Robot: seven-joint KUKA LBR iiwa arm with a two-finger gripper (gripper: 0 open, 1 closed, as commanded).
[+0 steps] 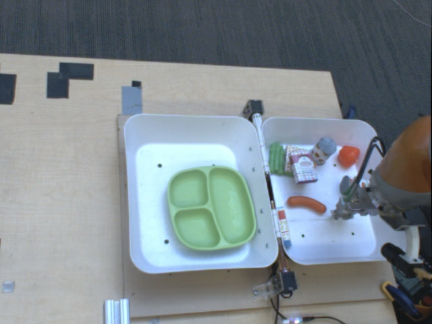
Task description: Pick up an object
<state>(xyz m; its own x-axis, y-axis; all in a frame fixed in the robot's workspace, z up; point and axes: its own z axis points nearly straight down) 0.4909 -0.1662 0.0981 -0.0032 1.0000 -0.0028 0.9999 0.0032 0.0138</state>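
**Gripper Low in Right Bin, Nothing Picked Yet**

Gripper [345,208] sits low over the right bin [337,248], just beside the red sausage [307,204]; whether it is released or clenched cannot be told. No object is seen lifted, so the pick appears not yet done. Beyond lie a printed carton [302,165], a ribbed green piece [277,158], a grey cap-like item [326,147] and a glossy orange-red piece [348,155]. In the left bin [145,181] sits a smooth green divided plate [212,208].

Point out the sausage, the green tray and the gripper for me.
sausage [307,204], camera view, middle of its red length.
green tray [233,204], camera view, floor of its long right compartment.
gripper [344,210], camera view, midway between its fingertips.
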